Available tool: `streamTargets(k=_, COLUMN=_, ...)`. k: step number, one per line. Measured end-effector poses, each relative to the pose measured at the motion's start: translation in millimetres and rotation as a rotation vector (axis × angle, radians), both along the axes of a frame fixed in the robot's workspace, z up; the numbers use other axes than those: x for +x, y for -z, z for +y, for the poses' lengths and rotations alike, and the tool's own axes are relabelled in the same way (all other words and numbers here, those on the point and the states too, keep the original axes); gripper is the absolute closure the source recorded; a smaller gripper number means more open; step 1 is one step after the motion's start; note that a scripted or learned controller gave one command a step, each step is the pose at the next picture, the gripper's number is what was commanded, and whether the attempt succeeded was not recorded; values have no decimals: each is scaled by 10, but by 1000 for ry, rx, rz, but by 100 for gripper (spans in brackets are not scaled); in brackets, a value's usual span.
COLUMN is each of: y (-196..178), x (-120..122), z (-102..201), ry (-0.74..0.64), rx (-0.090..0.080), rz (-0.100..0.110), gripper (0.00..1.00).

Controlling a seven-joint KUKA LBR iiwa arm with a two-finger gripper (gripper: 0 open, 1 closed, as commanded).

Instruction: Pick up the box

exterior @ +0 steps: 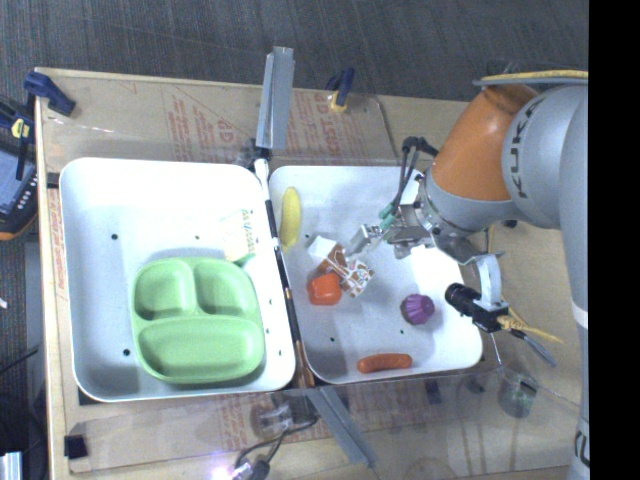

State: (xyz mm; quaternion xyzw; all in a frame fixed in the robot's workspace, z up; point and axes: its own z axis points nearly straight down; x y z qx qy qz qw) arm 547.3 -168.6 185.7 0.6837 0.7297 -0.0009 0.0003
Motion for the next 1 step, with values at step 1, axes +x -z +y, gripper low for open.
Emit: streamTargets(k=1, y=219, x=-344, z=-397, ry=-20, rx=1, rz=3, gripper=0)
